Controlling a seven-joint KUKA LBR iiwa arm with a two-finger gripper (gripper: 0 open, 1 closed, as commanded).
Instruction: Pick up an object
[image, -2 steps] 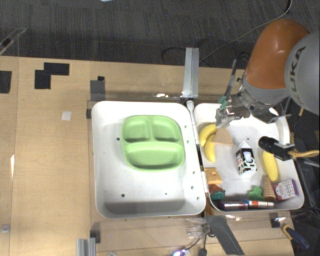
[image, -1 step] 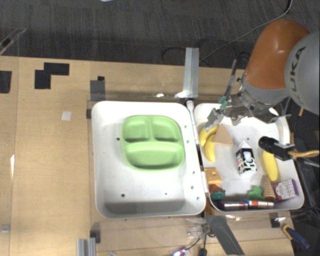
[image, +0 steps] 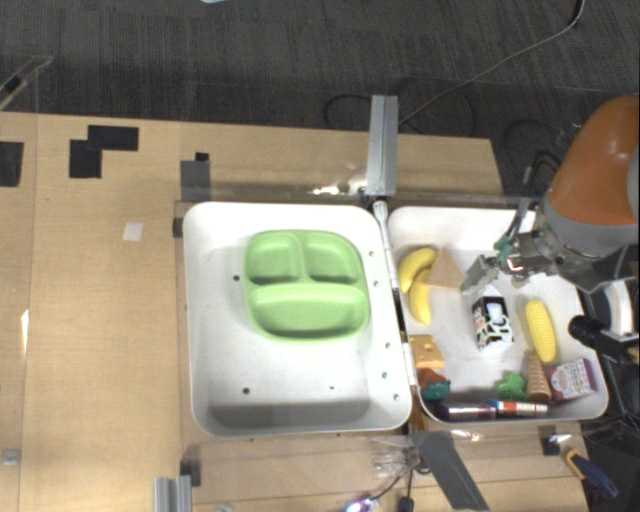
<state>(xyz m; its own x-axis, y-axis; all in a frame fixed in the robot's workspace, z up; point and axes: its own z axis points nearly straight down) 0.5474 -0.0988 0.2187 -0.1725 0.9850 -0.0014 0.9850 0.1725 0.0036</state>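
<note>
Markers (image: 495, 408) lie crosswise at the near wall; claw (image: 492, 271), fingers unreadable, hangs above an upright cow-patterned carton (image: 491, 323).

arm: reaching in from right (orange band visible) | hand (image: 492, 268): low, tilted left

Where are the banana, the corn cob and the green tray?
banana (image: 416, 283): camera view, middle of its curved yellow body.
corn cob (image: 541, 331): camera view, middle of the yellow cob.
green tray (image: 300, 305): camera view, floor of its large lower compartment.
</note>
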